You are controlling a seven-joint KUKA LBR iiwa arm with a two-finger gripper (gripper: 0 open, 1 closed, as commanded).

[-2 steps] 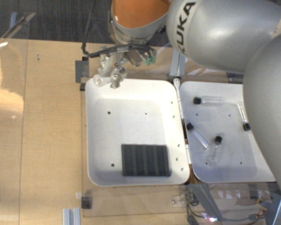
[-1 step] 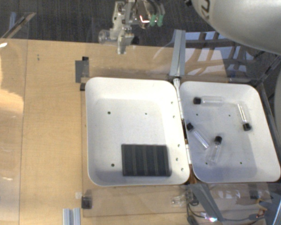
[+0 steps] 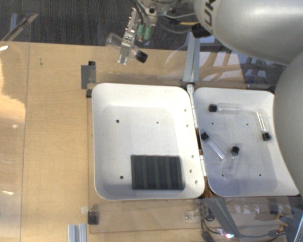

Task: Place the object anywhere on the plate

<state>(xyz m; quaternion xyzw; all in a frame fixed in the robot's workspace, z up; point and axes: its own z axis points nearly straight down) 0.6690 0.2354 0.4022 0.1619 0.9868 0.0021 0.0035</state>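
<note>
A plate (image 3: 157, 172) lies in the left bin (image 3: 106, 135); four vials (image 3: 223, 107) sit in the right bin (image 3: 252, 180).

Pale wooden bench (image 3: 40, 135) meets dark carpet floor (image 3: 50, 9).

A clear vial (image 3: 139, 56) (black cap) shows at the end effector's (image 3: 132, 45) tip. The dark ribbed plate (image 3: 157, 172) lies flat in the left bin (image 3: 105, 135).

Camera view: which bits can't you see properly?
- Gripper: small and blurry at the top; whether it holds the small black thing beside it cannot be told.
- Right bin: its right side is hidden behind the grey arm, which is itself cut off by the top and right edges.
- Clear vials: their see-through bodies fade into the white bin.
</note>
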